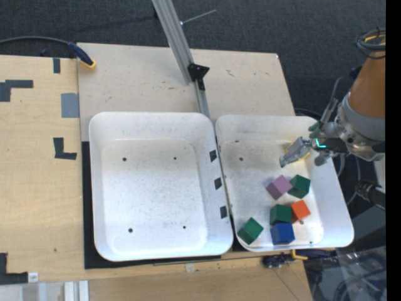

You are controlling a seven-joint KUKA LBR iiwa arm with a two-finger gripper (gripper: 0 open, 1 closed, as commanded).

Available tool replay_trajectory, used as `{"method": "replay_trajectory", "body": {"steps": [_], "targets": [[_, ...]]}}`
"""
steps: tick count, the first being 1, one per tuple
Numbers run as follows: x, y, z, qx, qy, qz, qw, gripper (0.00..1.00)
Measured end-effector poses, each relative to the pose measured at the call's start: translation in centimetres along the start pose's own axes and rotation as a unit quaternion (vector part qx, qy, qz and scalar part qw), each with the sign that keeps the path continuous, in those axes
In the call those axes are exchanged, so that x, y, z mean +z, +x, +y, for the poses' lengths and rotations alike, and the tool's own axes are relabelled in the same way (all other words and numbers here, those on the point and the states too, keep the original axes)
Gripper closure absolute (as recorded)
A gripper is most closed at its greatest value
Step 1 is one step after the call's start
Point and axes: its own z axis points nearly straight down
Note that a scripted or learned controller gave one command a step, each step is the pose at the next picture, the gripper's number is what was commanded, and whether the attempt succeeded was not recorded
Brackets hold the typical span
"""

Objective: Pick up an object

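Seen from above at a slant: two shallow white bins side by side on the counter point(150, 86), the left bin point(150, 130) bare across its floor, the right bin point(250, 137) holding a cluster of blocks toward its near right corner. Reaching in from the right, the arm point(369, 99), with the hand point(299, 152) above the right bin's far right part, close to the right rim. Fingers spread apart, nothing between them.

Below and nearer than the hand, a purple block point(279, 186) touching or just beside a dark green block point(301, 185). Nearer still, an orange block point(301, 209) against another green block point(281, 214), and a blue block point(282, 232) touching that green one on its near side. Off to the left of the blue one, apart from the cluster, a third green block point(251, 229) close to the bin's near left rim.

Open floor across the right bin's far and left portions. Little room between the cluster and the right and near rims. Running down from the far side, a slanted metal bar point(178, 39) ending at the seam between the bins.
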Motion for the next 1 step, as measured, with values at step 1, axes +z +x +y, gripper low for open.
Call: {"method": "replay_trajectory", "body": {"steps": [1], "targets": [[0.00,0.00,0.00,0.000,0.000,0.000,1.0000,0.00]]}}
